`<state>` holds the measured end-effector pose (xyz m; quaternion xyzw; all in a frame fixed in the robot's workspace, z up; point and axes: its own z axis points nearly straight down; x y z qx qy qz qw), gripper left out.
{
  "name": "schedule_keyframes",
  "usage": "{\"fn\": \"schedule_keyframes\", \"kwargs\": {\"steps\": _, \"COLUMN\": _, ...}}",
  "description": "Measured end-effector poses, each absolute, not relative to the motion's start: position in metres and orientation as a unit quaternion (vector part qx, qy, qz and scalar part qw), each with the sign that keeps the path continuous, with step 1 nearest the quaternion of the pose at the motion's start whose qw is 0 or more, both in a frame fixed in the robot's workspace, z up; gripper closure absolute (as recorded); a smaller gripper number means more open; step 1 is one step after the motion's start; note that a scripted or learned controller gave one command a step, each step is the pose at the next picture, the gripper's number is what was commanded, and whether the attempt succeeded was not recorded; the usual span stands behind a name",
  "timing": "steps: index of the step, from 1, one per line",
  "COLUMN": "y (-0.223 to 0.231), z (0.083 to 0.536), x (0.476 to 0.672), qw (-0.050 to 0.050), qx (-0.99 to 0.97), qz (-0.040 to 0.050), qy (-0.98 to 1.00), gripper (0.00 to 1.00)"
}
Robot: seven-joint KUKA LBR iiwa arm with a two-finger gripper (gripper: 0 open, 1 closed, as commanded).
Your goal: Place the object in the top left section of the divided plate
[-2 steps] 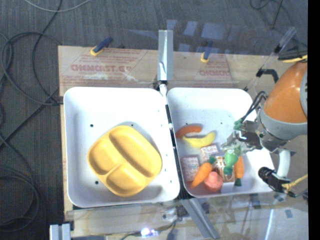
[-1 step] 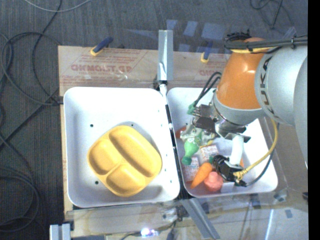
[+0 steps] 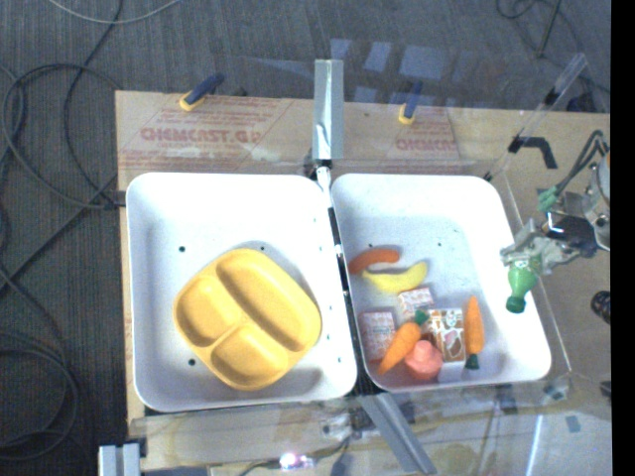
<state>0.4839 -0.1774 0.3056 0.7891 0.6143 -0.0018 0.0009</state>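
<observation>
Gripper (image 3: pixel 541 251) clamped on green bottle (image 3: pixel 520 286) over right bin (image 3: pixel 496 201) edge; yellow plate (image 3: pixel 248 317) in left bin (image 3: pixel 159 266), w/ toy food (image 3: pixel 422 335) betw

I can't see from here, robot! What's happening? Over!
Tool at right bin's right edge, shut on green bottle. Yellow divided plate in left bin, sections bare. Path over toy food pile open.
</observation>
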Motion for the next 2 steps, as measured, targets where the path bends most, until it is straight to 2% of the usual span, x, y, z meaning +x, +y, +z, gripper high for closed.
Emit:
{"fn": "schedule_keyframes", "kwargs": {"steps": 1, "y": -0.173, "z": 0.236, "x": 0.484, "qw": -0.001, "qx": 0.736, "qz": -0.0017, "qy": 0.677, "gripper": 1.00}}
{"fn": "schedule_keyframes", "kwargs": {"steps": 2, "y": -0.072, "z": 0.323, "x": 0.511, "qw": 0.000, "qx": 0.747, "qz": -0.0014, "qy": 0.664, "gripper": 1.00}}
